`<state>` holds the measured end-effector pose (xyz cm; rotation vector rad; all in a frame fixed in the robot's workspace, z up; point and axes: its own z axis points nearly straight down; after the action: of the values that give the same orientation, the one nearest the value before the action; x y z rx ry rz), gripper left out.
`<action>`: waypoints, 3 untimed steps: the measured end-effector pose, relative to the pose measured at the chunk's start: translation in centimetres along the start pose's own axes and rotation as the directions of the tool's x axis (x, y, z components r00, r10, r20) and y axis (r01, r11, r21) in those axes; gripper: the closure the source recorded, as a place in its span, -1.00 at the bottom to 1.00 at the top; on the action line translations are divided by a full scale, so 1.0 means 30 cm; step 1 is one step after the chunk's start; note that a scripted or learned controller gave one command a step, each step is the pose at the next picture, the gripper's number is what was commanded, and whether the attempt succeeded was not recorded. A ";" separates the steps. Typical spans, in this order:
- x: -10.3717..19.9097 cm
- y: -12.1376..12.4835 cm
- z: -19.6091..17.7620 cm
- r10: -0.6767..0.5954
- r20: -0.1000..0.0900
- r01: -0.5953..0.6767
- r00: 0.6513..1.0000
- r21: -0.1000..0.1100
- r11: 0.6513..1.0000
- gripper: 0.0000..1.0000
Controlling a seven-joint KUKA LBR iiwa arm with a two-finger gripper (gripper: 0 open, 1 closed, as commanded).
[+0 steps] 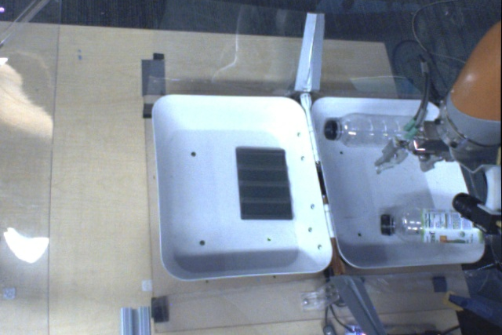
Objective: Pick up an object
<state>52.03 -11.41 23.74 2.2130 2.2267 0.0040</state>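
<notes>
A clear plastic bottle with a black cap (pixel 362 129) lies on its side at the back of the right bin (pixel 353 192). A second clear bottle with a black cap and a green-and-white label (pixel 427 225) lies near that bin's front right. A black ridged rectangular block (pixel 264 183) rests flat in the middle of the left bin (pixel 180 169). My gripper (pixel 400 143) hangs over the right bin at the base end of the back bottle. Its fingers (pixel 390 158) stand open and nothing is held between them.
The orange-banded arm (pixel 478 90) comes in from the right over the right bin's far corner. A metal bar (pixel 311 51) stands behind the gap between the bins. Clear sheeting covers the wooden bench (pixel 78 169) to the left.
</notes>
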 end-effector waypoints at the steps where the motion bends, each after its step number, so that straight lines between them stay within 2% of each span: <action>1: -0.205 0.016 0.307 0.005 0.000 -0.005 1.000 0.002 1.000 -1.00; 2: -0.307 -0.100 0.489 -0.056 0.004 0.056 0.998 -0.009 0.998 -1.00; 3: -0.143 -0.094 0.488 -0.295 0.007 0.296 0.955 -0.013 0.955 -1.00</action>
<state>49.29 -15.71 9.10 1.8473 2.5213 0.0123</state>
